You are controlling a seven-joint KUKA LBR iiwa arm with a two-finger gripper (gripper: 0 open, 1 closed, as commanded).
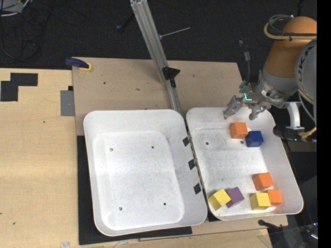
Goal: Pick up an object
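My gripper (244, 109) hangs over the far edge of the right bin (227, 159), its two fingers spread apart and nothing between them. Just below it lie an orange cube (238, 130) and a blue cube (254, 138), side by side. Near the bin's front edge sit a yellow cube (220, 198), a purple cube (235, 195), another yellow cube (260, 201) and two more orange cubes (262, 181) (275, 197).
The left bin (134, 169) stands next to the right one, joined by black clips. A slanted metal rail (155, 50) rises behind the bins. A blue-yellow clamp (78, 63) lies on the bench's far left.
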